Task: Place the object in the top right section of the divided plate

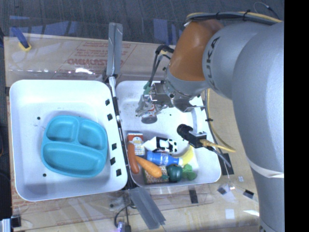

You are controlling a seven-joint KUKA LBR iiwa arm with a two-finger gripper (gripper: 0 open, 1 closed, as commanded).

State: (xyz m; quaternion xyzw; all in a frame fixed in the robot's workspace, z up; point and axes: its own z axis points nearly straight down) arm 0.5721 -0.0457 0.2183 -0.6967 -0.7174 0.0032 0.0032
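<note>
Blue divided plate (75,146) fills left bin (29,187) (toys (159,161) crowd right bin (212,175)).

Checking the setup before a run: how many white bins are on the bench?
2. The left bin holds the blue divided plate; the right bin, beside it, holds the toy pile.

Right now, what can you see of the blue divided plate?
The divided plate is light blue, plastic-looking, with rounded corners and three sections: one long one along the near side, two smaller ones behind. It lies flat, slightly rotated, on the floor of the left bin. Nothing lies in it and nothing else touches it.
</note>
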